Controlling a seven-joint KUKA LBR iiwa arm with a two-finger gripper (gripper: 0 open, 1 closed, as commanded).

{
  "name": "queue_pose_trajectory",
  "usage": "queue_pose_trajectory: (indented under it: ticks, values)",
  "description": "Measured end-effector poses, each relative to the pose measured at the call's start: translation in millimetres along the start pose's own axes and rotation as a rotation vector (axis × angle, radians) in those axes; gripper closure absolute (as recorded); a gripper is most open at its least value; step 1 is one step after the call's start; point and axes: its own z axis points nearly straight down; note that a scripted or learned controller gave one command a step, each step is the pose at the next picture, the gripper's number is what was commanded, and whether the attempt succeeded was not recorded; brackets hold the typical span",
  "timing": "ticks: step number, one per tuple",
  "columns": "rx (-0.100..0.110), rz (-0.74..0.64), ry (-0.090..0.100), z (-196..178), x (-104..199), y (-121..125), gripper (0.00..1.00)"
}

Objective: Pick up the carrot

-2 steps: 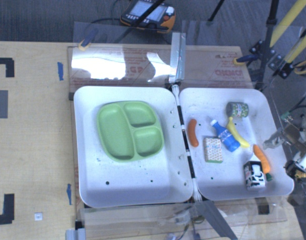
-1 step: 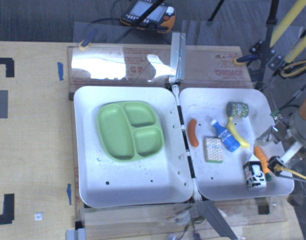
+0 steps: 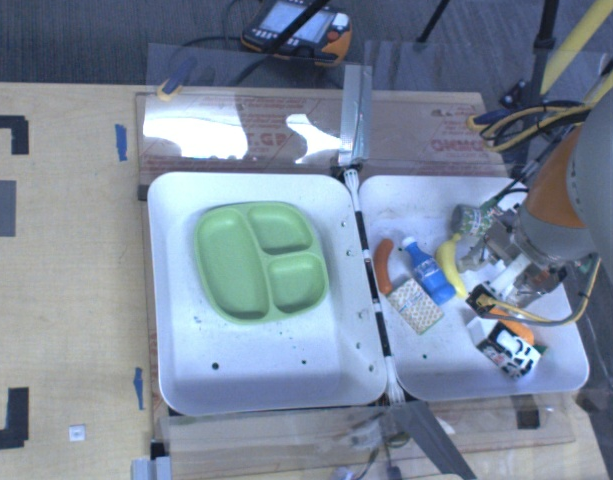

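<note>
Orange carrot (image 3: 384,266) is seen at the right bin's (image 3: 561,373) left wall, well left of the gripper (image 3: 498,271).
Its long axis runs near-to-far; bottle (image 3: 429,272) & banana (image 3: 449,264) lie between. Gripper state can't be told.

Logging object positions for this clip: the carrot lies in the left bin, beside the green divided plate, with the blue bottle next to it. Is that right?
Not quite. The camera view shows the carrot in the right bin, by its left wall, not in the left bin with the green divided plate. The rest holds: the blue bottle lies next to the carrot.
</note>
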Motion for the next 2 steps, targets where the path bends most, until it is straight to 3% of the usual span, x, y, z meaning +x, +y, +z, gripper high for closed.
queue_pose_trajectory:
  ticks: [1, 2]
  values:
    - [0.0, -0.004, 0.0, -10.8, 1.7, -0.4, 1.0]
    - [0.0, -0.004, 0.0, -10.6, 1.8, -0.7, 0.0]
